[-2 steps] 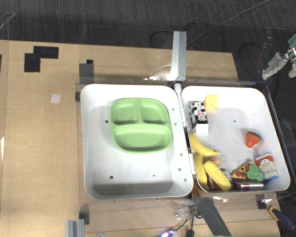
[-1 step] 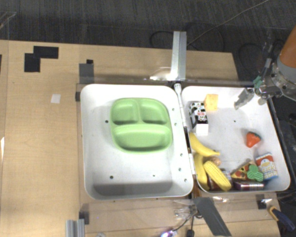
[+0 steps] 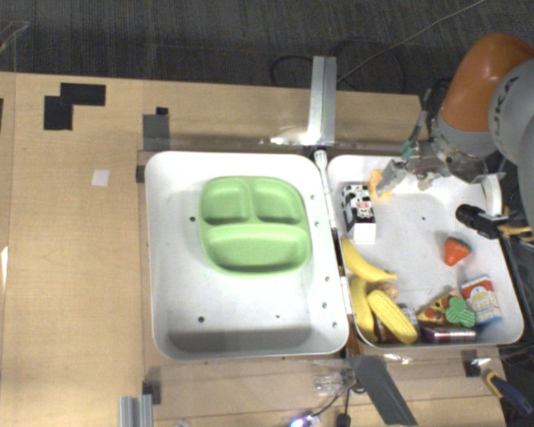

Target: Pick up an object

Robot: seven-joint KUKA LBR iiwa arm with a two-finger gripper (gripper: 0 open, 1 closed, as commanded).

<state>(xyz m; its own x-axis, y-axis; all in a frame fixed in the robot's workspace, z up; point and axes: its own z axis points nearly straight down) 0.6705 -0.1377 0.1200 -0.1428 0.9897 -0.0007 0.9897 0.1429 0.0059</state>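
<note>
Gripper (image 3: 390,181) hangs over the right bin (image 3: 414,225), close to the far edge and toward the far left corner. Whether it is open or closed cannot be told, and nothing can be seen held in it. A small yellow-orange patch shows right at its tip, but what that is cannot be made out.

Just beside the gripper, on its near left, a black-and-white box (image 3: 357,201) lies against the bin's left edge. A white block (image 3: 364,233) touches the box's near side. Further along that edge lies a banana (image 3: 363,272), with a corn cob (image 3: 392,315) against it in the near left corner.

An orange-red piece (image 3: 457,251) sits alone toward the right edge, well apart from the gripper. A carton (image 3: 482,299) stands in the near right corner. Beside it is a green toy (image 3: 459,311), and a dark tube (image 3: 445,334) lies along the near edge.

The bin's floor under the gripper and through the middle is bare white.

The left bin (image 3: 178,265) holds a green plate (image 3: 252,223), lying flat near its centre.
</note>
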